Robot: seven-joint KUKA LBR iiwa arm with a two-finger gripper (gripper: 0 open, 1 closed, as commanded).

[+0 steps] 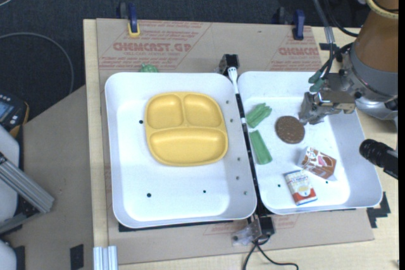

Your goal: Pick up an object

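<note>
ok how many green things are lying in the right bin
2. One green piece lies near the bin's left wall, toward the far side; the second green piece lies just in front of it, nearer the camera. The claw might hide more.

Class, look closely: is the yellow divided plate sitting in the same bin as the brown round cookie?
No, the yellow divided plate lies in the left bin, while the brown cookie lies in the right bin.

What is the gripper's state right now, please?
Gripper: cannot be told; it sits in the right bin beside the brown round object, with nothing visibly held.
</note>
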